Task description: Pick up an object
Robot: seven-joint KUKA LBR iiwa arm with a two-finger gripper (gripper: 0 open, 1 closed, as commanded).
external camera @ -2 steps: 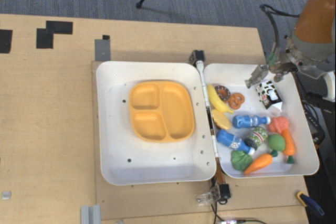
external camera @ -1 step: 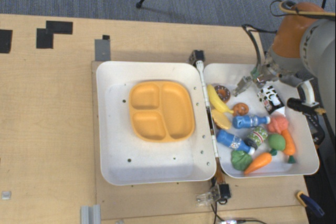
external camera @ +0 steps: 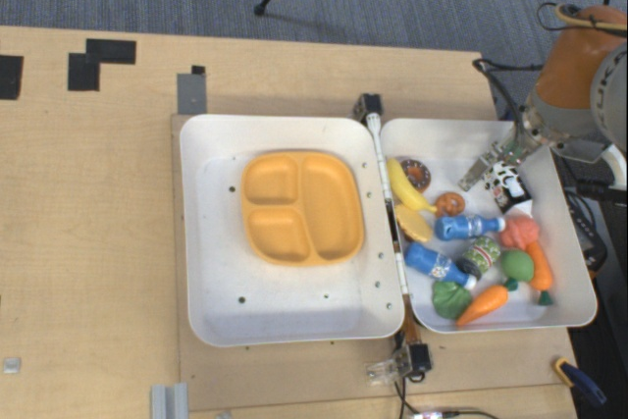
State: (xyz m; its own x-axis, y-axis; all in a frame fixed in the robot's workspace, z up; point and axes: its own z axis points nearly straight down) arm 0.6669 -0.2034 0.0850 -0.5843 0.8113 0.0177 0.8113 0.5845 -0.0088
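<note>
1. you have two white bins on the bench: the left bin (external camera: 211,299) carries an orange divided tray (external camera: 297,207), and the right bin (external camera: 579,294) carries all the small toys, so every candidate for the pick sits on the right.
2. the arm (external camera: 579,69) reaches in from the right, over the upper right corner of the right bin, with its orange band above the wrist.
3. the gripper (external camera: 481,174) hangs over a bare patch of the right bin's floor, near the top of the toy pile. its two fingers look parted a little, with nothing between them.
4. a black-and-white cow-patterned toy (external camera: 506,183) lies just beside the gripper, to its right. whether metal touches it, you cannot tell.
5. the rest of the pile lies below: a yellow banana (external camera: 406,188), a blue bottle (external camera: 467,228), a pink-red toy (external camera: 522,232), a green vegetable (external camera: 450,298), and a carrot (external camera: 484,303) near the lower rim.
6. my judgement: nothing is lifted yet, so the pick is still to do. the approach looks largely made; closing on a toy and raising it clear remain.
</note>
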